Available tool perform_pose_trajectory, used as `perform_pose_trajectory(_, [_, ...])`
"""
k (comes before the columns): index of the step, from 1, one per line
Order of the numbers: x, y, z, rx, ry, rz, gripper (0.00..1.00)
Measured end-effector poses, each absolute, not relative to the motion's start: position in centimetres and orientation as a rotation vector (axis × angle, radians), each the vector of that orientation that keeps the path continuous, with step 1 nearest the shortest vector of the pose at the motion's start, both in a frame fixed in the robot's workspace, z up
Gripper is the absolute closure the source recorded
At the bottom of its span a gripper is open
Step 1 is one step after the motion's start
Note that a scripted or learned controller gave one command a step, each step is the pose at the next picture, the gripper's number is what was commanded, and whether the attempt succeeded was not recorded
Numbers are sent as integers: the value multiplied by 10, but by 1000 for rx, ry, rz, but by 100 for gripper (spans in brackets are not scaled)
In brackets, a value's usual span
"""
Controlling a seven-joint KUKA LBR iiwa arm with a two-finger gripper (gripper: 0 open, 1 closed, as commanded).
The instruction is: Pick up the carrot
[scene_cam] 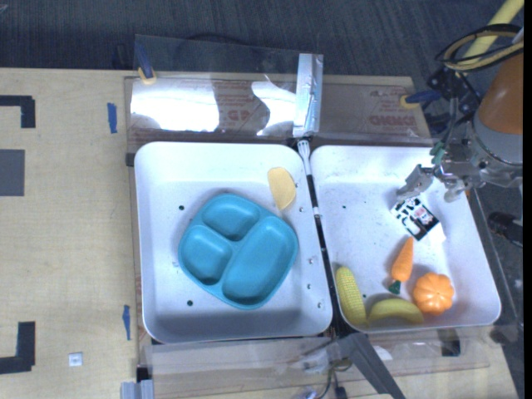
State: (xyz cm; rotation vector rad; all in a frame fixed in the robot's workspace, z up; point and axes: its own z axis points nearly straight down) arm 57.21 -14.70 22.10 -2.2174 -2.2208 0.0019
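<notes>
end effector [432, 181]: fingers spread, nothing between them, over right bin's [349, 173] upper right | carrot [402, 261]: lies in right bin's lower half, below end effector, apart from it, just above orange pumpkin [433, 293] | left bin [158, 223]: blue sectioned plate [239, 248]

Glossy plastic bins [158, 248], matt wooden bench [66, 223]
</notes>
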Motion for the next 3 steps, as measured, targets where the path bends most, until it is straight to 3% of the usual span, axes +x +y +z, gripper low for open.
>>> perform_pose_trajectory(1, [527, -165, 95, -2299, -2138, 3, 0])
perform_pose_trajectory(2, [528, -164, 104, -2300, -2140, 0, 100])
perform_pose_trajectory(3, [546, -202, 88, -2175, -2275, -7, 100])
